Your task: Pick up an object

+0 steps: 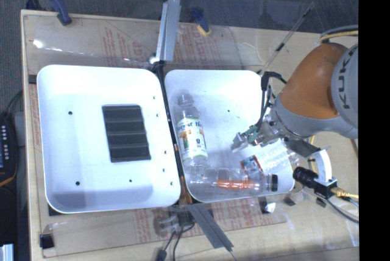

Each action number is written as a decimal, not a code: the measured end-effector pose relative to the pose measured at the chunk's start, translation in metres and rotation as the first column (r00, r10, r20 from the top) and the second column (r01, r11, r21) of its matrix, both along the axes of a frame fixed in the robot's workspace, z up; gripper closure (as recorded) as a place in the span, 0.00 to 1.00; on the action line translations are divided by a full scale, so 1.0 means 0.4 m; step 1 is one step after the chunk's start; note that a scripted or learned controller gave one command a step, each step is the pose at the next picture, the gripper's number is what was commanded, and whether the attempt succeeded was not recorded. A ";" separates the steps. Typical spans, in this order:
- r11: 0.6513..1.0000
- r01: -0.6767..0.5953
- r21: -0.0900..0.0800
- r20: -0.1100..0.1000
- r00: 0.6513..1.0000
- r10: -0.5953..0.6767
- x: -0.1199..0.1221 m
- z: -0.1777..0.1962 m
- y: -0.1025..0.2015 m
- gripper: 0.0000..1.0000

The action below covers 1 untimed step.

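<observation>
On the worktop (91,226), the left bin (73,150) holds a dark, ribbed rectangular block (126,133) lying flat near its middle. In the right bin (225,92), a clear plastic bottle (191,135) with a white and green label lies lengthwise along the left wall, a second clear bottle (234,181) with an orange-red label and dark cap lies across the near edge, and a third clear bottle (268,159) sits at the right side. The end effector (251,136) hangs low just above that third bottle's upper end, and I cannot tell from here whether it is open or closed.
</observation>
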<state>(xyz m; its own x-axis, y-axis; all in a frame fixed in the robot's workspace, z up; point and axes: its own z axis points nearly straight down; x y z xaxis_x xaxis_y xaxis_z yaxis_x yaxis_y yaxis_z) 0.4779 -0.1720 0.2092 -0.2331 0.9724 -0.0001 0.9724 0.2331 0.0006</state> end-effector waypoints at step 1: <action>1.000 0.000 0.000 0.000 1.000 0.000 0.000 0.000 0.000 0.00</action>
